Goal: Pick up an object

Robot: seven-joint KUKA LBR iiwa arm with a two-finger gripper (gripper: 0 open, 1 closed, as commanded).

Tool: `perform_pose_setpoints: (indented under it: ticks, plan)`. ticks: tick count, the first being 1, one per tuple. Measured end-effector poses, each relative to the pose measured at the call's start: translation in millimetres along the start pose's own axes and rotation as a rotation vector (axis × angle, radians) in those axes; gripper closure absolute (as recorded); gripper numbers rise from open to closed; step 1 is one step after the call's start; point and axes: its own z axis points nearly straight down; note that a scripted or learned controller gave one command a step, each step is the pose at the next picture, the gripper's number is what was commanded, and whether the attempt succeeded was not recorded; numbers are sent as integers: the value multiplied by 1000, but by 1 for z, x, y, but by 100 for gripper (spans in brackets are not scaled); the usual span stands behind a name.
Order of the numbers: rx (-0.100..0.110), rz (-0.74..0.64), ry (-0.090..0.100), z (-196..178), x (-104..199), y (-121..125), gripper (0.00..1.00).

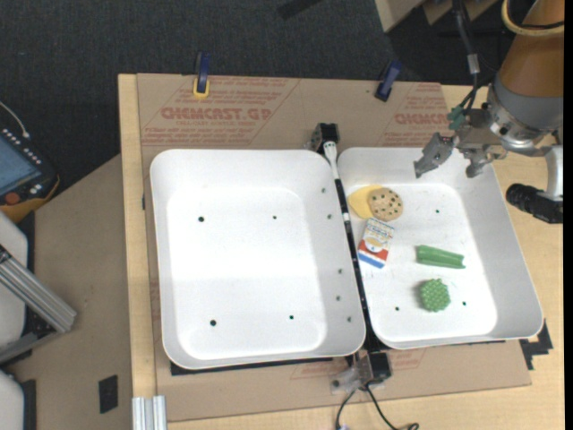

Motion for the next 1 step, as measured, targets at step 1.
perform_pose_setpoints:
  ticks: [1]
  plan:
    - [7, 6, 1, 22, -25, -74, 0]
